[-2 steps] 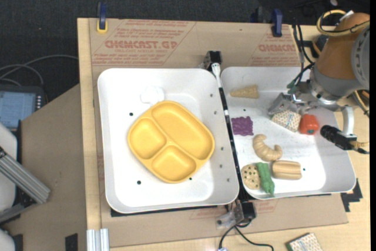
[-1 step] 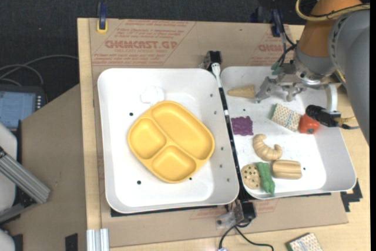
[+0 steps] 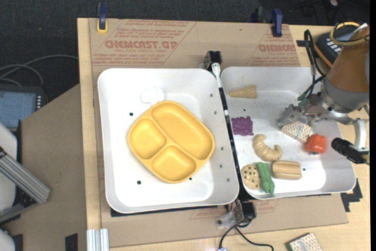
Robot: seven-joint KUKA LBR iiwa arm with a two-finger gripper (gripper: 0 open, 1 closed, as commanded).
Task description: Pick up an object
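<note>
Cookie (image 3: 250,176), green piece (image 3: 265,178) and bread roll (image 3: 286,170) lay nearest, at front of right bin (image 3: 329,185). Croissant (image 3: 267,149) and red item (image 3: 315,144) sat behind them. Gripper (image 3: 298,115) was low at mid-bin over wrapped block (image 3: 297,130); finger state could not be told. Purple piece (image 3: 241,125) and cone (image 3: 243,91) lay farther back. Yellow tray (image 3: 170,140) occupied left bin (image 3: 117,91). Nothing visibly held; pick judged not yet done.
</note>
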